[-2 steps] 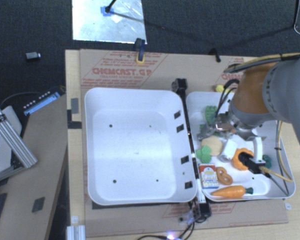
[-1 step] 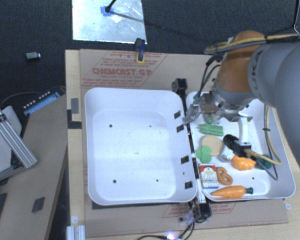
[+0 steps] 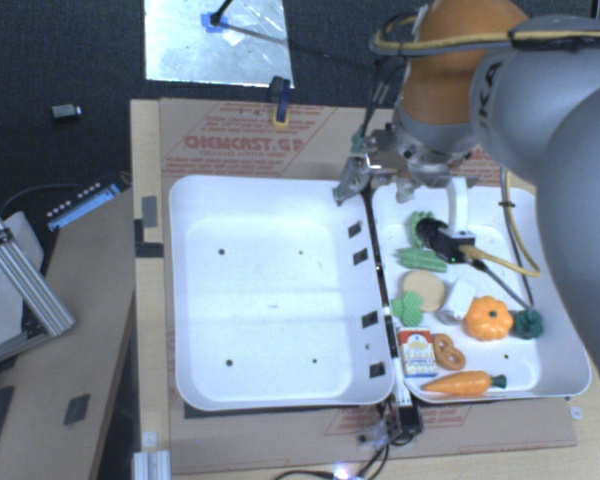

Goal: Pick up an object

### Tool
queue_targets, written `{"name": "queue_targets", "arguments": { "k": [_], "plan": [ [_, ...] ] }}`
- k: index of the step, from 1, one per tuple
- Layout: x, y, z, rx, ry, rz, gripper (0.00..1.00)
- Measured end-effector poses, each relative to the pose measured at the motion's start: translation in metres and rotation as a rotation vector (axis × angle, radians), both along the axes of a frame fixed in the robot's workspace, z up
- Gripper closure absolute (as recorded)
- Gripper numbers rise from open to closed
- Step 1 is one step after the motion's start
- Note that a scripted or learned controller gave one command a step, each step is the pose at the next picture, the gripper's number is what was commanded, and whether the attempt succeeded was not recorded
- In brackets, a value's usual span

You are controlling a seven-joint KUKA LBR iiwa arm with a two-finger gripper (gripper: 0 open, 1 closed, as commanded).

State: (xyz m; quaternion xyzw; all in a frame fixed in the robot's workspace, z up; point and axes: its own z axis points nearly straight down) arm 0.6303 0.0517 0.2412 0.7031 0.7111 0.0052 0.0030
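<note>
The left bin [image 3: 195,268] is lying bare. The pincer [image 3: 380,176] is hovering above the shared wall [image 3: 376,273], at the right bin's [image 3: 558,363] far end; its opening cannot be told. Toy food is crowding that bin: pea pod [image 3: 421,259], pumpkin [image 3: 488,318], carrot [image 3: 460,382]. Risk: descending here is likely to strike the wall or scatter neighbouring items.

Dark bench [image 3: 50,48], cardboard sheet [image 3: 240,140] centre, left bin [image 3: 270,298] nine o'clock, right bin [image 3: 558,356] three o'clock, shiny plate [image 3: 195,28] twelve.
</note>
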Motion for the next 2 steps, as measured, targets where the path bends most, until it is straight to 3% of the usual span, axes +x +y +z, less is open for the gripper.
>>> {"name": "queue_targets", "arguments": {
  "k": [1, 2],
  "plan": [
    [-0.021, 0.067, 0.039, 0.0, 0.007, 0.0, 0.0],
    [-0.043, 0.135, 0.041, 0.001, 0.011, 0.0, 0.0]
  ]
}}
